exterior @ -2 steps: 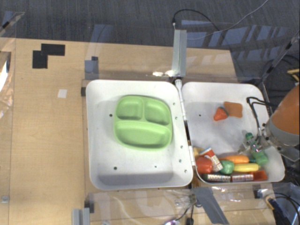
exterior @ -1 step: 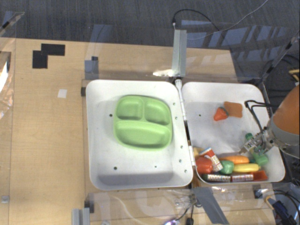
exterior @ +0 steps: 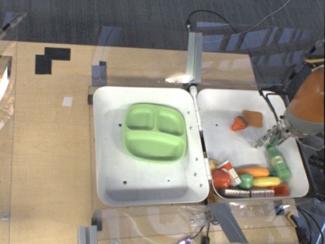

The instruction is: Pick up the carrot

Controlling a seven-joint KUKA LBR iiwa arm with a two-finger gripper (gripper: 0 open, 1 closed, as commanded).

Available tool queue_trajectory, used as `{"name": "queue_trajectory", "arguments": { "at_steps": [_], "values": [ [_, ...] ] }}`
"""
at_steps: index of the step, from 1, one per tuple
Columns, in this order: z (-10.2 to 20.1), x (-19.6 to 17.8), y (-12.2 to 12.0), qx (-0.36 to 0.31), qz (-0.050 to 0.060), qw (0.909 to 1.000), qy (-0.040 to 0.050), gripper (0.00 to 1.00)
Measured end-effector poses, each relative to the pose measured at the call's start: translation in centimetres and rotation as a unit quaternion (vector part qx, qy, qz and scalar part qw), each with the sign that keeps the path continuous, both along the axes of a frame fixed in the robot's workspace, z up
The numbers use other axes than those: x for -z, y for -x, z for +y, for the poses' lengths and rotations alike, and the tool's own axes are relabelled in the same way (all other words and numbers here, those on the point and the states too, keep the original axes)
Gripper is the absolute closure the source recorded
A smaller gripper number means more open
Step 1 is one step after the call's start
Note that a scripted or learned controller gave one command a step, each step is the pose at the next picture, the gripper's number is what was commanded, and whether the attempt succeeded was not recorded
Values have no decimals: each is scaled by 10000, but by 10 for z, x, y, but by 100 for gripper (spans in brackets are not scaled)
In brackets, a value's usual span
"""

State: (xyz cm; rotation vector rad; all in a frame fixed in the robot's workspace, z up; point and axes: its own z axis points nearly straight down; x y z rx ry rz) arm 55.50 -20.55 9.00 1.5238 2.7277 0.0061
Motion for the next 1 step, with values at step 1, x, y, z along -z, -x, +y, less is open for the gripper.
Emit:
{"name": "queue_trajectory", "arguments": {
  "at_steps": [1],
  "values": [
    [0, -76, 10, 13, 43, 10000, -13, 100]
  ]
}}
